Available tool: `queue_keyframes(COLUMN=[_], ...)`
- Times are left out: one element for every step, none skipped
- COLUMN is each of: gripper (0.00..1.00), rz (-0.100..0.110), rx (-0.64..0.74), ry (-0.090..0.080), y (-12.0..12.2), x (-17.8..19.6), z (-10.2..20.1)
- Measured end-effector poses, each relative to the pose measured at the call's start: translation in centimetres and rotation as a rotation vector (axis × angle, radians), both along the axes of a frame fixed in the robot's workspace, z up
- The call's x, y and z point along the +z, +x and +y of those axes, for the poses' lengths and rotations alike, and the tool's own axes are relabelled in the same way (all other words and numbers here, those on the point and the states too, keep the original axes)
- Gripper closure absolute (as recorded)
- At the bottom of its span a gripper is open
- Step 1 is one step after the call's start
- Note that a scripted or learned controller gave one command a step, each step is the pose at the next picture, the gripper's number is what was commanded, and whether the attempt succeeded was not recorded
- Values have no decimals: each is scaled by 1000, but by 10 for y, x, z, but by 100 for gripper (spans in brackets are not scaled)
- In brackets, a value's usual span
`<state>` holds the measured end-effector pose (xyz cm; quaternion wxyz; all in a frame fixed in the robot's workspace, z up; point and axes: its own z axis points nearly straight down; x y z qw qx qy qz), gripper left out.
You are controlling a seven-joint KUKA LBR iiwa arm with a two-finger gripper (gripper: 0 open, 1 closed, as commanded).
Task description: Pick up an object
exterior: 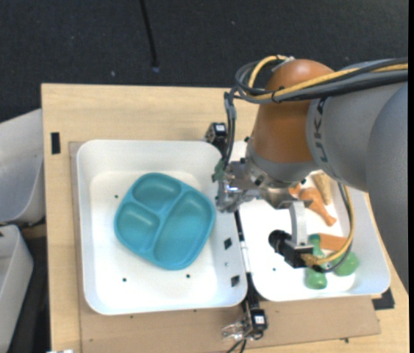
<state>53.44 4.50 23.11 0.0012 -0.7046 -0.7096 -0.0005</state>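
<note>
A blue divided plate (164,220) lies in the left bin (89,197), a little right of its middle. My gripper (229,188) hangs over the ridge between the two bins, just off the plate's right rim, with the orange-banded wrist right above it. In the right bin (372,271), orange pieces (317,204) and a tan piece (325,186) peek out from under the arm. Another orange piece (332,240) lies lower down. Green pieces (315,279) sit near that bin's front edge. I see nothing between the gripper and the plate.
The arm covers most of the right bin's far half. Wooden bench (133,112) surrounds both bins. A pale grey container (4,171) stands off the bench to the left.
</note>
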Motion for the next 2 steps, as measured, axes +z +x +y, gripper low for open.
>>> queue_keyframes(gripper=[100,0], rz=[-2,-1], rx=[0,-5], ry=[-1,-2], y=[-3,-3], x=[9,9], z=[43,40])
